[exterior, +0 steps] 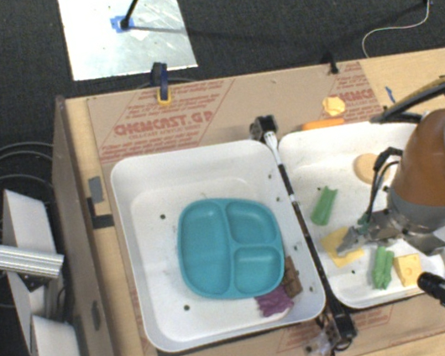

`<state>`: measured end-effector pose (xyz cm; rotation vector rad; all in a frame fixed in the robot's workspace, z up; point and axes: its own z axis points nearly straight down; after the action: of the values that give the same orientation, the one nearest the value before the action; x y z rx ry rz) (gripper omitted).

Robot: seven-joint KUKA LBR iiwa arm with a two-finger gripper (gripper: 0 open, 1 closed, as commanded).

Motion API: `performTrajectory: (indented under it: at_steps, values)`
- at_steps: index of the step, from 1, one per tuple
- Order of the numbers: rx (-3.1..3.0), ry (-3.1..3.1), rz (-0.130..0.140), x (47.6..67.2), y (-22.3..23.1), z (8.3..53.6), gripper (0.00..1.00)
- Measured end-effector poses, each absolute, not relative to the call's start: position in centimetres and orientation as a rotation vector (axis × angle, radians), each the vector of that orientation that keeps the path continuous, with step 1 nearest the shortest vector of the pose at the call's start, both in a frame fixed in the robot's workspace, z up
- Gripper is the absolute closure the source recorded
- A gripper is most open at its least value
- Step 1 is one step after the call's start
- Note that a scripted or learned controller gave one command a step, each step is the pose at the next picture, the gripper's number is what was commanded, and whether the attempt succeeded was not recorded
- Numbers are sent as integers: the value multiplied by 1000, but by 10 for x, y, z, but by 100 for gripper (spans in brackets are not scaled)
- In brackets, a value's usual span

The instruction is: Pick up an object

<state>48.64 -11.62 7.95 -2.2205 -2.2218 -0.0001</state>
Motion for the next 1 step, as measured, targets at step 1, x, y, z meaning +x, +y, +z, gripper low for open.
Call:
performTrajectory:
  at_steps: [1]
  values:
    - [-2226,-2232,-4,554,-177,86,0]
